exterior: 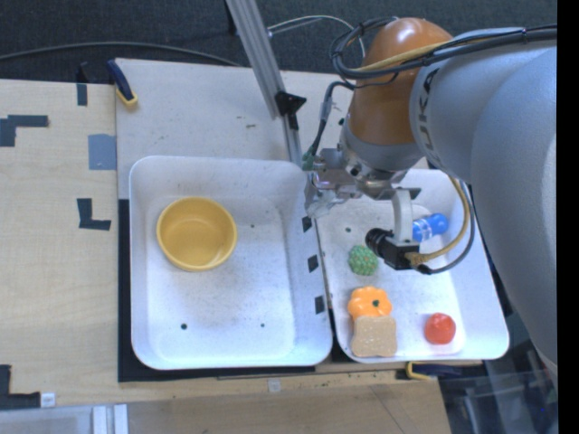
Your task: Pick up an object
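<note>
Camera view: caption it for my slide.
Gripper poised at the edge of a bin holding a green ball, orange toy, tan block and red ball; yellow bowl in the next bin.

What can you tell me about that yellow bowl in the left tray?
The yellow bowl is round and plain, seemingly smooth plastic, with a thick rim and nothing inside. It stands upright, mouth up, on the speckled floor of the left bin, in its upper-left part, close to the wall. Nothing else touches it.
</note>
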You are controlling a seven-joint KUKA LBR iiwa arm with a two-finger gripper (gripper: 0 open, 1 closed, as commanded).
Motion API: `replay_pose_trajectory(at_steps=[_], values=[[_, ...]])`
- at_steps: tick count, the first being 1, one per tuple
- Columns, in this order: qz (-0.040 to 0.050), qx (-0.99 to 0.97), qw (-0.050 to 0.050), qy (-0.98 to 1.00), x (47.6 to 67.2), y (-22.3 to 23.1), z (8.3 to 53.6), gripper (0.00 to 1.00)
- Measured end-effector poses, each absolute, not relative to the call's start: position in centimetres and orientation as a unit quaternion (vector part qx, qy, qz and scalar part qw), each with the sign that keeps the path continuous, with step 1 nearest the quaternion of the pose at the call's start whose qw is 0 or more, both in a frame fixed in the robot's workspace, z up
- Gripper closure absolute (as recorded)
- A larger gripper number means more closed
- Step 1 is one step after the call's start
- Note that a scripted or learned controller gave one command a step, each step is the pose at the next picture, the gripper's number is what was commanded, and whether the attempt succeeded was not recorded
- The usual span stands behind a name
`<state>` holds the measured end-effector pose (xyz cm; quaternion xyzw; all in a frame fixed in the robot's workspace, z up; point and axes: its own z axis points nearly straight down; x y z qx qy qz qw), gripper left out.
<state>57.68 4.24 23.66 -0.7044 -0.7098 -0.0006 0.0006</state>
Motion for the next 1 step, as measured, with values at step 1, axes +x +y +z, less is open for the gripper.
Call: replay_pose_trajectory(at_steps=[1], values=[[0.0000, -0.705, 0.001, -0.710, 59.80, 9.88, 22.90, 1.00]])
